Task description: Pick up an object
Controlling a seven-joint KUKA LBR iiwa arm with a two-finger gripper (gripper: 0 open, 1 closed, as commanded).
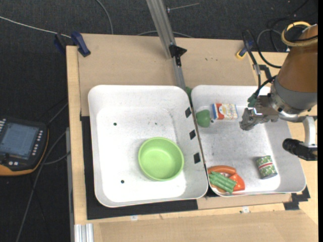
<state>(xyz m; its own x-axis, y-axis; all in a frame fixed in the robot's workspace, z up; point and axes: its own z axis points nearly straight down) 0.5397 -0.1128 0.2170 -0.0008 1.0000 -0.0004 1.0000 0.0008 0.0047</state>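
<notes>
Metal tool [248, 121] near boxy carton [223, 111], seemingly apart

arm [299, 59]: cut by right edge | carton [223, 111] label: too small to read

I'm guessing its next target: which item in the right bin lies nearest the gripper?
The small carton, just left of the gripper; the green can lies farther off.

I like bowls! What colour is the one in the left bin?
The bowl is light green, in the camera view.
</notes>
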